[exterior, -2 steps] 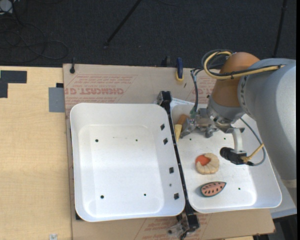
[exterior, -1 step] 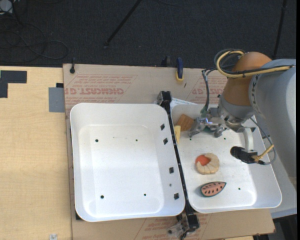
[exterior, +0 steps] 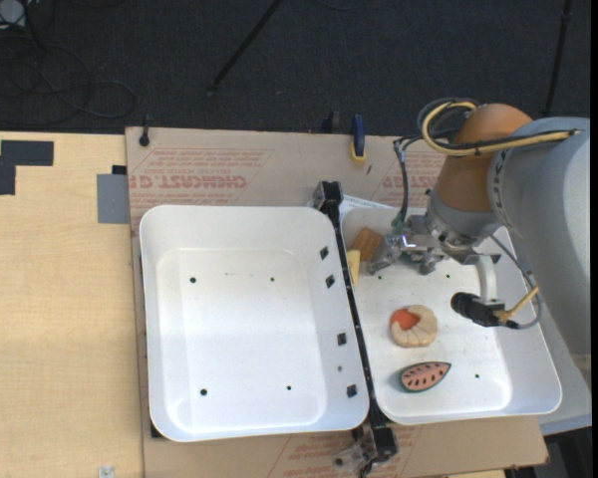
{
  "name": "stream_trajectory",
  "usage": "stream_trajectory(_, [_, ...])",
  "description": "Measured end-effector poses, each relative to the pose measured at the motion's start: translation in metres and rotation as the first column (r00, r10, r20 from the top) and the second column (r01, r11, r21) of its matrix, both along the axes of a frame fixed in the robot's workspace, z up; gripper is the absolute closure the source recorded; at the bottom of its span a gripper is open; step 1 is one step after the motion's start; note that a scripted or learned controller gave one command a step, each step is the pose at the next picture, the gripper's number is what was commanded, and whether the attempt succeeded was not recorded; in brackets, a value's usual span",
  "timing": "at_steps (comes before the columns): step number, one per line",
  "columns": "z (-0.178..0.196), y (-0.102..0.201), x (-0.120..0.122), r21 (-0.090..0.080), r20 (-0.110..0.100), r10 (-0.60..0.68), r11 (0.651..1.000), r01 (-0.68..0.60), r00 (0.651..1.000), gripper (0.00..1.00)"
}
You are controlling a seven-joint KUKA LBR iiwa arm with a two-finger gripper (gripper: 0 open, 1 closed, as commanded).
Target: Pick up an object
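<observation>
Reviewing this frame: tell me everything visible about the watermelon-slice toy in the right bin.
The watermelon-slice toy is a small flat wedge with a reddish-pink face dotted with dark seeds and a dark green rind along its curved lower edge. It looks like moulded plastic or rubber. It lies flat on the floor of the right bin, near the front, just below the round tart-like toy without touching it. The gripper is farther back, well apart from it.

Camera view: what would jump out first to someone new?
The grey arm with its orange band coming in from the right, its hand low over the far end of the right bin. In that bin lie a round tan piece with a red top, a watermelon-slice toy nearer the camera, and a brown block by the divider. The left bin is a broad white rectangle.
</observation>
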State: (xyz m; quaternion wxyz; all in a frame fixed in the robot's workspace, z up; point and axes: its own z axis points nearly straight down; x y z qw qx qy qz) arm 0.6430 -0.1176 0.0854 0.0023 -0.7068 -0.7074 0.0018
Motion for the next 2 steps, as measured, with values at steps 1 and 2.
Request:
stream_trajectory(1, [0.0003,-0.0054,0.0003,-0.001,0.001,-0.001,1.0,0.001,1.0,0.0])
stream_trajectory(2, [0.0006,-0.0127,0.0006,-0.001,0.002,-0.001,1.0,0.001,1.0,0.0])
